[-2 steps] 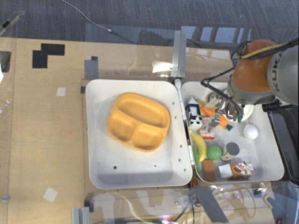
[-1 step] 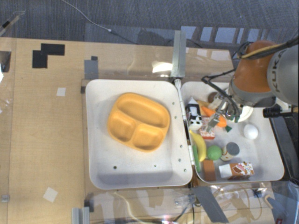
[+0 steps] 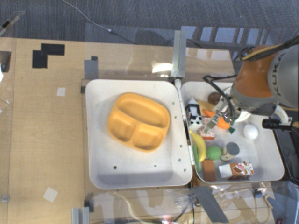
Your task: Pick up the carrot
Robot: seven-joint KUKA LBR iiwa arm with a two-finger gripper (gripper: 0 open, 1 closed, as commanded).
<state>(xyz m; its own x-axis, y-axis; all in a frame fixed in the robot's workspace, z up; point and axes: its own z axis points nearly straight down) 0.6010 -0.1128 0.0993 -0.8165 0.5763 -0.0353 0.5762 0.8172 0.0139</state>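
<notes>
1. Camera view: the right bin [image 3: 275, 164] is taken as the landmark. The gripper [image 3: 218, 117] is seen lowered into this bin's upper middle part, reached in from the right on the grey arm [image 3: 261, 85] with its orange band.
2. The carrot [image 3: 223, 121] is seen as an orange piece in the same upper middle part of the bin, directly at the fingertips; whether it is clasped between them cannot be told, nor how wide they stand.
3. Within the bin, a yellow banana [image 3: 200, 146] and a green ball [image 3: 214, 152] are placed toward its left wall, a white ball [image 3: 251, 132] toward its right.
4. Left of the bin, a yellow divided plate [image 3: 138, 121] is laid in the left bin [image 3: 100, 171].
</notes>
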